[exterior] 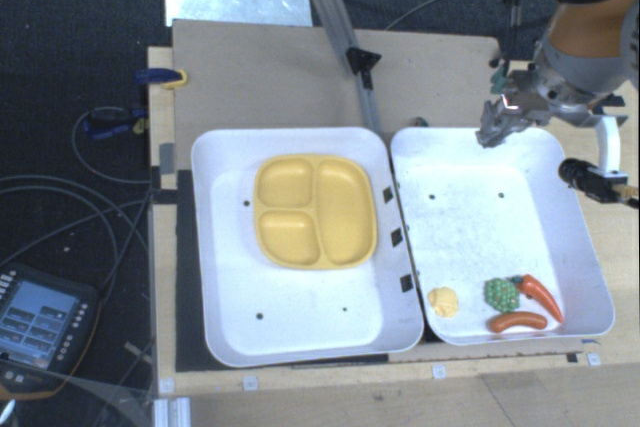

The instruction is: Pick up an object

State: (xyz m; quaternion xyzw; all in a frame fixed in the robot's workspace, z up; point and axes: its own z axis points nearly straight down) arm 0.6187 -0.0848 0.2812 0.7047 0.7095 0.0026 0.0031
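Note:
Four small toy foods lie in the near right corner of the right bin (470, 215): a pale yellow lump (442, 301), a green broccoli piece (501, 294), an orange carrot (541, 297) and a reddish sausage (518, 322). My gripper (496, 127) hangs over the far edge of that bin, well away from the foods, and nothing shows between its fingers. Its fingers look dark and bunched together from this angle.
A yellow three-compartment plate (313, 211) sits in the left bin (230, 315). A grey pole (335, 10) slants across the bench behind the bins. Cables and a pendant (35, 315) lie on the floor at the left.

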